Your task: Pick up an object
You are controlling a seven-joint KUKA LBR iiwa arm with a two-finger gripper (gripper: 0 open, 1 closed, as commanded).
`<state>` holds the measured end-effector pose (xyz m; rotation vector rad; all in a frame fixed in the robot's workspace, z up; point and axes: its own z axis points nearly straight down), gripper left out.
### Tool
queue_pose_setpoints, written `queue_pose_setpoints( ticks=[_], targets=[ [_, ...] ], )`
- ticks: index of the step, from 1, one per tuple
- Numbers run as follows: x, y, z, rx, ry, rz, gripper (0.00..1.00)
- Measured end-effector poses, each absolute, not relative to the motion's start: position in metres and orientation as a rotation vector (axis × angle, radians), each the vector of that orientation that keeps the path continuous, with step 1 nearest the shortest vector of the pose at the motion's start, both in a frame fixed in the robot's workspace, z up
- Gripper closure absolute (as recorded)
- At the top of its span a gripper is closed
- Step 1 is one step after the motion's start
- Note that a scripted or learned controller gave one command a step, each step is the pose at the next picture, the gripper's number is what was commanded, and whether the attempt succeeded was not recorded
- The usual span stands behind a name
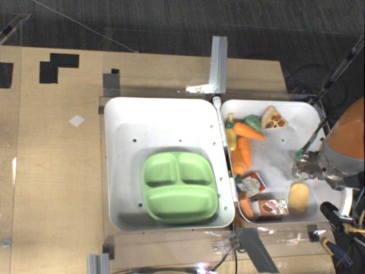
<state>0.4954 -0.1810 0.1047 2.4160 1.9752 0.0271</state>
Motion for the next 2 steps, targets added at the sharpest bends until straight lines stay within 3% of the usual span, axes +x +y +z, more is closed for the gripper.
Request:
queue_pose_setpoints(
  ticks=[1, 2],
  targets=[
    [0.4936, -0.123, 0.0932, 2.46, 1.92, 0.023, 1.0],
    [0.493, -0.1254, 0.0929, 2.462, 1.913, 0.019, 0.0]
  ],
)
